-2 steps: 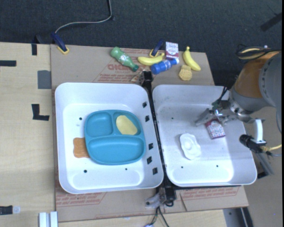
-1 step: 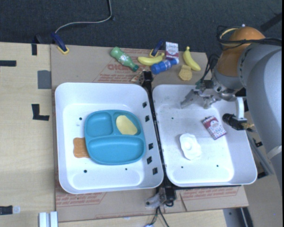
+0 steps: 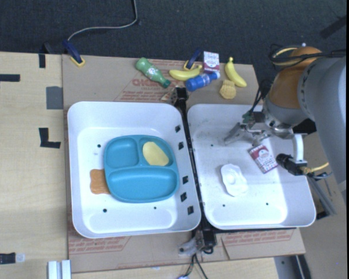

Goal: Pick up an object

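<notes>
In the right bin [image 3: 279, 214] lie a white lumpy object [image 3: 233, 178] near the middle and a small red-and-white packet [image 3: 262, 158] to its upper right. My gripper [image 3: 237, 131] hangs low over the bin's back half, up and left of the packet, and its fingers point left. It is open with nothing between the fingers. The left bin [image 3: 87, 127] holds a blue divided plate [image 3: 141, 179] with a yellow piece [image 3: 156, 153] in its upper right compartment. An orange piece [image 3: 96, 181] pokes out from under the plate's left edge.
Behind the bins, on the cardboard, lie a green bottle [image 3: 152, 72], two bananas [image 3: 183, 73] [image 3: 235, 74], a blue bottle [image 3: 199, 82], a small box [image 3: 211, 60] and a yellow piece [image 3: 227, 89]. The arm's grey body [image 3: 320, 103] fills the right side.
</notes>
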